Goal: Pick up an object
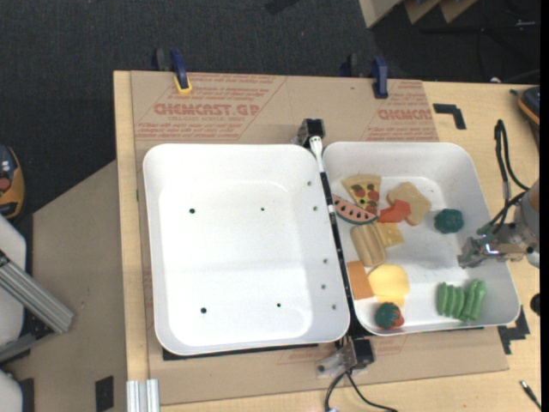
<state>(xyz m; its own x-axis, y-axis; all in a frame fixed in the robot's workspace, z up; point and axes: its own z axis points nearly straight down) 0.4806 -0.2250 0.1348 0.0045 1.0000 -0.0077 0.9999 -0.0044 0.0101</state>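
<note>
The worktop [257, 101] carries two shallow white bins side by side. The left bin [171, 170] shows four small dark dots on its floor. The right bin [455, 157] holds a set of toy foods.

Contents of the right bin:
- A pizza slice [364, 191] lies at the far left, with a watermelon slice [351, 211] touching its near edge.
- A tan toast piece [412, 201] lies to the right of the pizza slice, over a small red piece [391, 215].
- A teal ball [448, 221] sits right of the toast piece, apart from it.
- A ridged tan wafer [374, 243] lies near centre, with an orange block [358, 280] and a yellow lemon [389, 280] on its near side.
- A red and green fruit, possibly a strawberry [389, 315], sits at the near wall.
- A green bean bundle [461, 300] lies at the near right.

The gripper [477, 252] stands over the right side of the right bin, between the teal ball and the green bean bundle, touching neither. Nothing is visible between the jaws; whether they are open or closed cannot be told at this resolution.
</note>
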